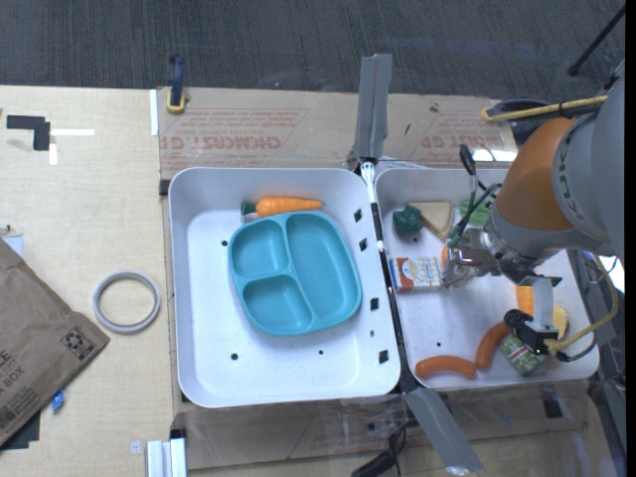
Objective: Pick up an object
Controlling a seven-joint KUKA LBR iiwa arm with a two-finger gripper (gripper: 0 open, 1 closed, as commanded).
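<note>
Dark grey carpet floor (248, 18) beyond my bench's far edge. Pale wood benchtop (79, 227) at left. Flattened cardboard sheet (268, 132) under bins. Tape roll (126, 300) near left edge; brown box (35, 341) at near-left corner.

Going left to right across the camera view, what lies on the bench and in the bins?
Cardboard box → tape ring → blue divided plate → small carton → red sausage → gripper
</note>
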